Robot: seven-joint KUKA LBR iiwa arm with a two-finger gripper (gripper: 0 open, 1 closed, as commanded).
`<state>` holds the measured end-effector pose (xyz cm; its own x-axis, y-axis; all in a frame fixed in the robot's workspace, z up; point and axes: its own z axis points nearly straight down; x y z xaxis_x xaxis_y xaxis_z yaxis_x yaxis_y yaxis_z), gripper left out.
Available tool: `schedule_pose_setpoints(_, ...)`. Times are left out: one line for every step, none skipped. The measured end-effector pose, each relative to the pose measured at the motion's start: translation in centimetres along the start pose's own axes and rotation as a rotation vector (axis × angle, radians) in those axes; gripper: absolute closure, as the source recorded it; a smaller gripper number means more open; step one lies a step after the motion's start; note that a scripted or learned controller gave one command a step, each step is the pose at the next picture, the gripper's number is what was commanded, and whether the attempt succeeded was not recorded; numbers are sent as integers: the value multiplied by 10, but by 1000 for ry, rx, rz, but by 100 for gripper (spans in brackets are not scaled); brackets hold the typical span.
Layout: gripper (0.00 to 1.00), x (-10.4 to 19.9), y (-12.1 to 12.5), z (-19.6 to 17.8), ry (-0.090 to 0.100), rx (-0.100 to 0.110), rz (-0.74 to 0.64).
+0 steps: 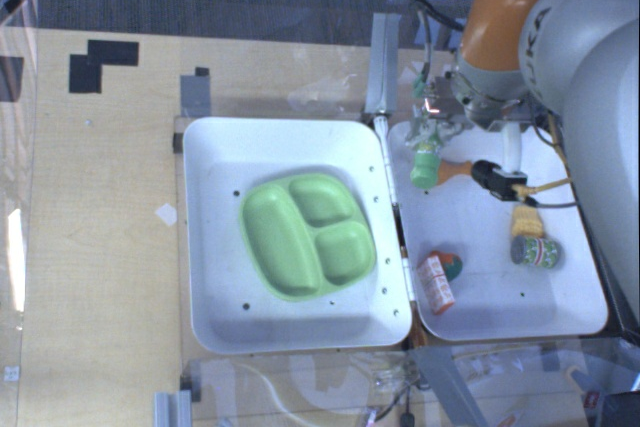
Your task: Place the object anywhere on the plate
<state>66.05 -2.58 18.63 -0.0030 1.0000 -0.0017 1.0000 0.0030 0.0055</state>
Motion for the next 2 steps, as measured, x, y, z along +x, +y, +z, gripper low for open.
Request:
schedule_pose_setpoints(100, 58, -13, 0, 3, 1, 5)
schedule_pose_setpoints(100, 145, -63, 17, 3, 2, -18)
